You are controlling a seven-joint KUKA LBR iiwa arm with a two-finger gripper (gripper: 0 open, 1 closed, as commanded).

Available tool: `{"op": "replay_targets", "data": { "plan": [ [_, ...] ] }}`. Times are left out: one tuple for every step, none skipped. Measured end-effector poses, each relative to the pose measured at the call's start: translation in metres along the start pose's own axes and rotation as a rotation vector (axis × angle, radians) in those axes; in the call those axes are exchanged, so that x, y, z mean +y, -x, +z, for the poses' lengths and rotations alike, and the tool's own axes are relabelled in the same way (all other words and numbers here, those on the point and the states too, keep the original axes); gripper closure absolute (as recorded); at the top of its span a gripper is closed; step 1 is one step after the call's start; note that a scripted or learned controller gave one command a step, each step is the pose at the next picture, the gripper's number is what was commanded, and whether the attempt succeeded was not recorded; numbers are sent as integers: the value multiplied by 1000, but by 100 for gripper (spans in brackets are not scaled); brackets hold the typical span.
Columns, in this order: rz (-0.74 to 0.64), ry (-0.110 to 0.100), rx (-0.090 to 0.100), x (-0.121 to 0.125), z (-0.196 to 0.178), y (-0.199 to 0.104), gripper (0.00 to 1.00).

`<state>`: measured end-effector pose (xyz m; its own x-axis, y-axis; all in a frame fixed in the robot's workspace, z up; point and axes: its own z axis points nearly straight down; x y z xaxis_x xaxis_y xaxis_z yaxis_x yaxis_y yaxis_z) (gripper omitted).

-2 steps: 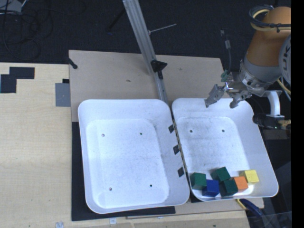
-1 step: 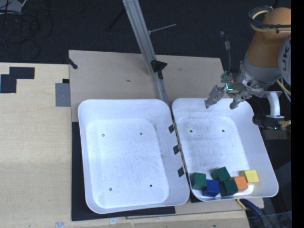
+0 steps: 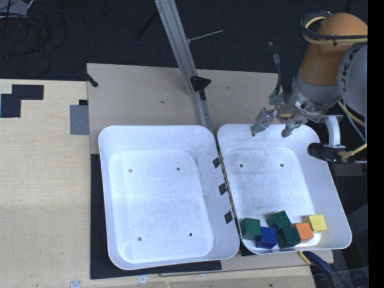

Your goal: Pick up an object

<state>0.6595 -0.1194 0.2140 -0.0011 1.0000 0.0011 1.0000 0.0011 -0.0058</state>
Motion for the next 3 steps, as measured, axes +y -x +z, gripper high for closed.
{"op": "replay_targets", "data": {
  "plan": [
    [-1,-2,1,9,11,-23,0],
    [-2,1,1,-2,-19,-68,0],
    [1,-2,0,-16,-14,-65,0]
  ]
}}
